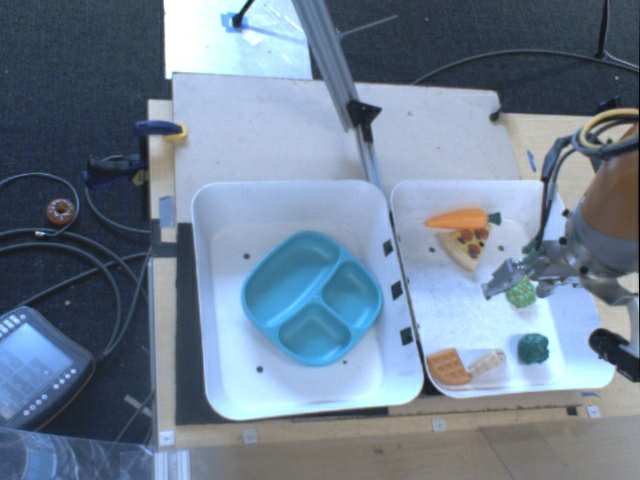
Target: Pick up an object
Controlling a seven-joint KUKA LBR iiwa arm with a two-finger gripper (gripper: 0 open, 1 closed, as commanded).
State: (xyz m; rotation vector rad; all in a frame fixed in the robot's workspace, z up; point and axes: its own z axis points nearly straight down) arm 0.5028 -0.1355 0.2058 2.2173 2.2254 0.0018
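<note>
One arm (610, 218), gripper (512, 280) over right bin (580, 368)

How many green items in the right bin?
2. A light green piece sits right at the gripper, mid-bin. A darker green piece lies nearer the front right corner. The arm may hide others.

You are looking at a robotics lab or test cell, not a home. A wooden bench (330, 128) stands on dark carpet (80, 58), with clamps (150, 143) gripping its left edge. Loose black cables (70, 258) snake over the floor beside a teach pendant (35, 363). A metal pole (330, 53) slants across the bench, and two white bins (300, 203) hold toy food.
</note>
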